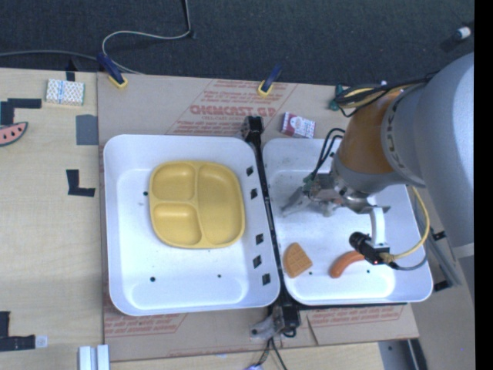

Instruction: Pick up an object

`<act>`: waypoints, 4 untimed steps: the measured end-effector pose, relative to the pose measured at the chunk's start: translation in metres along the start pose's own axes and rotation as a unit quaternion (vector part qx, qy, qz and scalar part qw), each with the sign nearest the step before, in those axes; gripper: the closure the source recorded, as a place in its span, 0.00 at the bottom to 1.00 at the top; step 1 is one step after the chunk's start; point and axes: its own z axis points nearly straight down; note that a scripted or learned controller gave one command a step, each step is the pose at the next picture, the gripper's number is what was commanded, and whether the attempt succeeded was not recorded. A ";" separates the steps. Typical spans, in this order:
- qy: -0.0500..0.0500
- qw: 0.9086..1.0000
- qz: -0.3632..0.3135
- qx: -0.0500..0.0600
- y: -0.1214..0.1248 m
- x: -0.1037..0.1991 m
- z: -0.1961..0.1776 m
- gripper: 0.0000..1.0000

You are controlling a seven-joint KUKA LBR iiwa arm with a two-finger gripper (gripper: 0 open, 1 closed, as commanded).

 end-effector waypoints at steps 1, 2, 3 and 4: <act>0.001 1.000 0.000 0.002 0.056 -0.001 0.001 0.00; 0.000 1.000 0.000 0.002 -0.001 0.000 0.000 0.00; 0.001 1.000 0.000 0.003 0.000 0.000 0.001 0.00; 0.000 1.000 -0.001 0.000 -0.005 0.000 0.000 0.00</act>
